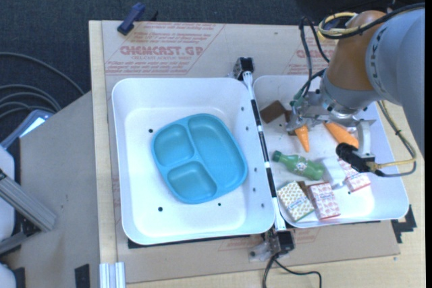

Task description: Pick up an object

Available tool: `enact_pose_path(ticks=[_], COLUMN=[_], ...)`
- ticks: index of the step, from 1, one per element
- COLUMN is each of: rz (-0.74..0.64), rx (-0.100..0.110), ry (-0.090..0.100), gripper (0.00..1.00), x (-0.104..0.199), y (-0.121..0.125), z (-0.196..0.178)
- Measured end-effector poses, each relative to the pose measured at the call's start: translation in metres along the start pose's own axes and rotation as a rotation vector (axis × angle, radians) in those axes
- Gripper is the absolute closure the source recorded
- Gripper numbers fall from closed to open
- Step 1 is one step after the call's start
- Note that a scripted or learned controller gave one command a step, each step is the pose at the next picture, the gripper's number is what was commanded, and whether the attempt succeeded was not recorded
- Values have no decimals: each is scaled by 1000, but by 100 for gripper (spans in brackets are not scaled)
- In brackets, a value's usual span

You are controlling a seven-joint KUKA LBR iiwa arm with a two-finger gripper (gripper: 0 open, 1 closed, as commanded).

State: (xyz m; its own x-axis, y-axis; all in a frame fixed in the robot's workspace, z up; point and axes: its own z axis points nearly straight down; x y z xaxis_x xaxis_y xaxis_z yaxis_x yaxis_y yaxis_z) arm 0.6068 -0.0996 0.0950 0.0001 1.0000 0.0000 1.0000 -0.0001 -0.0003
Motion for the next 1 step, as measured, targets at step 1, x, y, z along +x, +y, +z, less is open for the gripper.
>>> enact_pose_path(ticks=[1], rz=[-1], rx=[-1], ry=[1], gripper=[100], x=[77], y=[-8], z=[-90])
